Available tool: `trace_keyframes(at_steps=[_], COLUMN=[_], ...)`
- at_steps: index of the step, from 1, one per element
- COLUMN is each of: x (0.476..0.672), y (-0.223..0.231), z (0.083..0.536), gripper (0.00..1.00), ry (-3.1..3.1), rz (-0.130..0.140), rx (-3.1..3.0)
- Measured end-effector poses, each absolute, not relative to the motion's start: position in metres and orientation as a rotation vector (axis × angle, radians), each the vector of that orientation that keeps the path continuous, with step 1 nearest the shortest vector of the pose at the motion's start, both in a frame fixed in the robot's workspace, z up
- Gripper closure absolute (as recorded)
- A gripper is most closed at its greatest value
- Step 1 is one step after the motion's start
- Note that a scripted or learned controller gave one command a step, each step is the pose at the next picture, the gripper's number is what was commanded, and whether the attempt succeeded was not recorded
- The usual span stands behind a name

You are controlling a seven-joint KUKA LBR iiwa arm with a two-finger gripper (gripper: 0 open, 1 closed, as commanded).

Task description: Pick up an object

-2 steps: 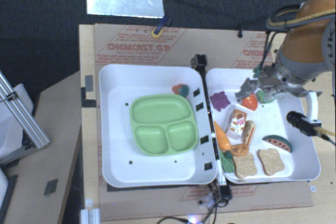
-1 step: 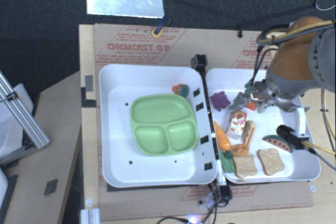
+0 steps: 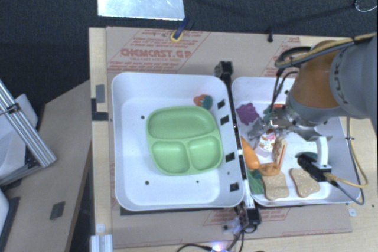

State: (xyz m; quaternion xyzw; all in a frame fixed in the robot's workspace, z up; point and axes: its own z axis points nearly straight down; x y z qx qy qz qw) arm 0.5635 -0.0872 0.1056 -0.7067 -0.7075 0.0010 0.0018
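Right now my gripper [image 3: 264, 127] hangs low over the right bin [image 3: 336, 195], near its left wall, and whether its tips are apart or together I cannot tell from this angle. Just beneath it sits a small white carton [image 3: 267, 143], with a purple piece [image 3: 247, 111] to its upper left and an orange carrot [image 3: 250, 155] just beside it. Two toast slices [image 3: 276, 186] lie near the front rim. Beside me, the left bin [image 3: 127, 186] bears a green divided plate [image 3: 182, 139].
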Motion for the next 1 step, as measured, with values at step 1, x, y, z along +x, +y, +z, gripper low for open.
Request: trace_keyframes(at_steps=[1], x=[0.5639], y=[-0.0870], z=[0.0836], gripper=[0.00], ry=[-2.222], rz=[0.001], rx=[-2.221])
